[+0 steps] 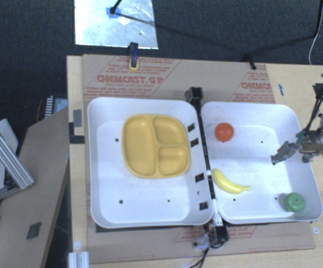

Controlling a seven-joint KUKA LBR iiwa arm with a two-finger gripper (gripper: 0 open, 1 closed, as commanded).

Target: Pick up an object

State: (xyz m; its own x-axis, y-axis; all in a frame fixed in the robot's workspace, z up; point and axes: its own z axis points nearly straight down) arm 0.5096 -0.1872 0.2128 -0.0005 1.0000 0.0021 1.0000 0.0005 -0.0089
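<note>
In the camera view, two shallow white bins sit side by side on the worktop (75,82), on a brown sheet printed with "CHEMCAST" and further letters too small to read. The left bin (103,200) holds a yellow divided plate (153,146) with three compartments, lying flat near the bin's middle. The right bin (262,211) holds three pieces: an orange-red round fruit (224,132) toward the far left corner, a yellow banana (229,182) near the left wall on the near side, and a green round fruit (294,201) in the near right corner. All three lie well apart from one another. The end effector (281,153) reaches in from the right over the right side of this bin, between the orange-red fruit and the green one but touching neither; nothing shows between its fingers, and whether they are apart or together I cannot tell, since they are small and blurred. The arm behind it is cut off by the right edge. Beyond the far edge of the worktop a shiny grey sheet (115,14) lies on dark floor, with a blue mark on it. A yellow clip (133,56) sits at the far edge of the brown sheet.
</note>
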